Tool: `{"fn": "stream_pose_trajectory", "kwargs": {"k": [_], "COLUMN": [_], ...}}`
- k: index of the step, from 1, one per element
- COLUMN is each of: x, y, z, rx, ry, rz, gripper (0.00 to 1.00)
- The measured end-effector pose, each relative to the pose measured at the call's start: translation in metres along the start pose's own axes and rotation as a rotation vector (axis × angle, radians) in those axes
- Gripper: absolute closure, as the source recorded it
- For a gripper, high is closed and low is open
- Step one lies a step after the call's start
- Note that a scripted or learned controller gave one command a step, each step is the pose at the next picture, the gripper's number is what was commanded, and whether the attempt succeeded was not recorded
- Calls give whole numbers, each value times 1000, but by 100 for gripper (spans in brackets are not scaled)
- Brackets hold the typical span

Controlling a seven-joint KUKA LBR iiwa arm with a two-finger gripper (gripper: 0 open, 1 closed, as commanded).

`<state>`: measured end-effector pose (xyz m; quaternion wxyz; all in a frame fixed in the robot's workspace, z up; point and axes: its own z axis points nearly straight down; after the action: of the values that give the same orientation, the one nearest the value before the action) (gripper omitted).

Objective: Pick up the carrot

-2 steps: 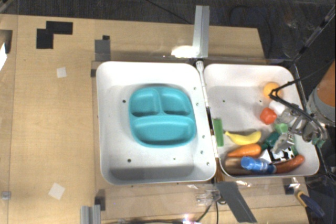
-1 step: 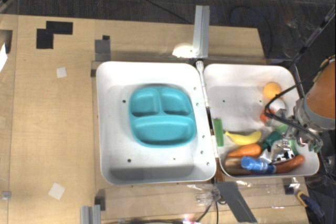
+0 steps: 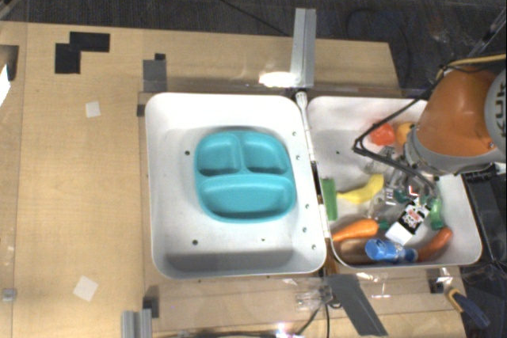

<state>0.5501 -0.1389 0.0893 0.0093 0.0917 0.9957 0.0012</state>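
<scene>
The carrot (image 3: 355, 230) is an orange tapered piece lying near the front left of the right bin (image 3: 337, 116). My gripper (image 3: 398, 204) hangs low over the middle of that bin, just right of and behind the carrot, among the clutter. The orange-banded wrist (image 3: 458, 121) covers the bin's back right part. Nothing can be seen held in the gripper.
Around the carrot lie a yellow banana (image 3: 361, 191), a green piece (image 3: 329, 198), a blue toy (image 3: 381, 251), a brown-red sausage (image 3: 436, 241) and an orange-red item (image 3: 383, 134). The left bin (image 3: 162, 194) holds a teal divided plate (image 3: 242, 174).
</scene>
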Motion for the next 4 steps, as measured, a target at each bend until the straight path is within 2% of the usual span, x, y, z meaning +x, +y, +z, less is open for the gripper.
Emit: {"fn": "stream_pose_trajectory", "kwargs": {"k": [1, 2, 3, 4], "x": [68, 21, -14, -16], "y": [45, 24, 64, 18], "z": [-2, 0, -234, -352], "rx": [1, 4, 1, 4], "ry": [2, 3, -3, -4], "rz": [94, 432, 404, 363], "gripper": [0, 0, 0, 0]}}
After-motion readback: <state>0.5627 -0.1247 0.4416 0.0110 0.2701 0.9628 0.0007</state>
